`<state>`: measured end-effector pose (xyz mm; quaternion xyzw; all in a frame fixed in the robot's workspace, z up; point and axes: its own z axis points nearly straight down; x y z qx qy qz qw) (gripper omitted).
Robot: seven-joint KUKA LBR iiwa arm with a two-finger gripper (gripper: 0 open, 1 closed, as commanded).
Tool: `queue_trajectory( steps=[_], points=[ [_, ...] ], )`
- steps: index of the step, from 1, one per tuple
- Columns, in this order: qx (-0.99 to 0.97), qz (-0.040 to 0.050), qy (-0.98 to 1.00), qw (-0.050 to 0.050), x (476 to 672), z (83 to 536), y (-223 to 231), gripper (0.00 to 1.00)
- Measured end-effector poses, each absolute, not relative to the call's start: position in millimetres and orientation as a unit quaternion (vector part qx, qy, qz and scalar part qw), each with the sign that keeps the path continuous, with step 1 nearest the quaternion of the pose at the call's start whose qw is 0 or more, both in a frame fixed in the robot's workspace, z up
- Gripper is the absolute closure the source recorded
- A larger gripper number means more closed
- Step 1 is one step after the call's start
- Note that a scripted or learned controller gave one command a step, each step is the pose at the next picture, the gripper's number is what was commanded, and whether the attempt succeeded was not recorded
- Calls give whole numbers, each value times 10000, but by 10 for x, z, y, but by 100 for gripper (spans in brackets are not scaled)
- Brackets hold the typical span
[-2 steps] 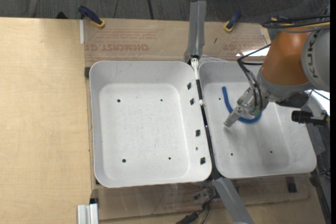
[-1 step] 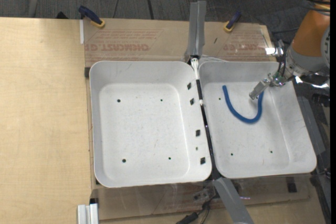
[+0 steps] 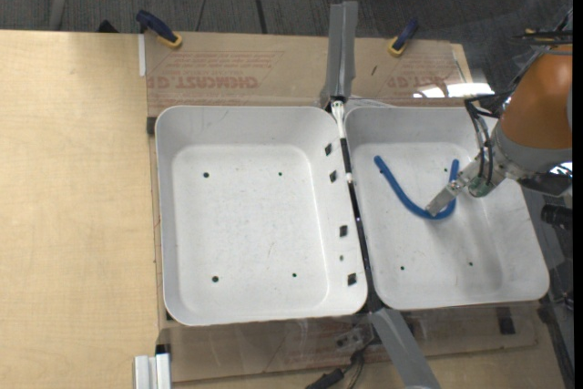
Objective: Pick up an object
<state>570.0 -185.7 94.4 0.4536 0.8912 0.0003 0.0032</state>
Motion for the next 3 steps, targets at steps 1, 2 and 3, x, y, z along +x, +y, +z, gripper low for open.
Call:
queue_trajectory(
  steps=[1, 2, 3],
  points=[
    [2987, -1, 9543, 31, 5064, 936, -1417, 0],
    [2643, 3, 9645, 11, 5701, 920, -1091, 0],
    [1817, 3, 9833, 24, 6432, 925, -918, 0]
  ],
)
